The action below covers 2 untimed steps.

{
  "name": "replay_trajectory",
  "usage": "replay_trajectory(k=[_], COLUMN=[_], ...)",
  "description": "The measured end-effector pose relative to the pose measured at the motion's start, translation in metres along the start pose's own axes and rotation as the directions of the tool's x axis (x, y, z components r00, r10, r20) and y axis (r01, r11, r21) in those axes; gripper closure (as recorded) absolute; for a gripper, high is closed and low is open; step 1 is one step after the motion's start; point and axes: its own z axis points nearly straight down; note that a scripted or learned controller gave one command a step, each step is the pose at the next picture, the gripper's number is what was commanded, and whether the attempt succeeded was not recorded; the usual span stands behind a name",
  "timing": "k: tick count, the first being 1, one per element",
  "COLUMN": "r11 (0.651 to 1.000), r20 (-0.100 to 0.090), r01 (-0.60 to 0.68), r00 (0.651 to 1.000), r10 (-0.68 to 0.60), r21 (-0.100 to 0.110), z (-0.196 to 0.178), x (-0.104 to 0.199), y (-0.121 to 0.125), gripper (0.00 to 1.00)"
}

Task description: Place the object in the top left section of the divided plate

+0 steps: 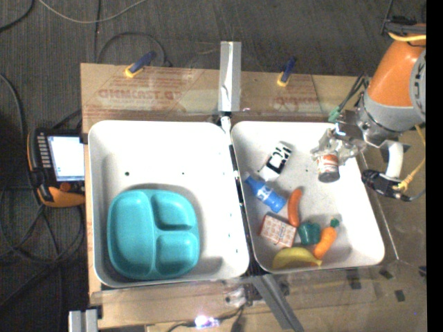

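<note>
A teal divided plate lies in the front half of the left bin; it has one long section on its left and two smaller ones on its right, all bare. My gripper hangs over the back right part of the right bin. It is shut on a small jar with a red label, which tilts just below the fingers. The grey and orange arm comes in from the right edge.
Lying in the right bin are a white-and-black bottle, a blue bottle, an orange sausage shape, a small printed box, a banana, a carrot and a green toy. A handheld device sits left of the bins.
</note>
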Motion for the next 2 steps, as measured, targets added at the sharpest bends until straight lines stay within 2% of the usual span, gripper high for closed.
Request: replay_trajectory(k=[1,2], r11=[0.994,0.979], r20=[0.000,0.000], r01=[0.107,0.202], r00=[0.994,0.979], r10=[-0.107,-0.202], r21=[0.001,0.000], z=[0.030,0.029], x=[0.093,0.183], y=[-0.009,-0.059], gripper=[1.00,1.00])
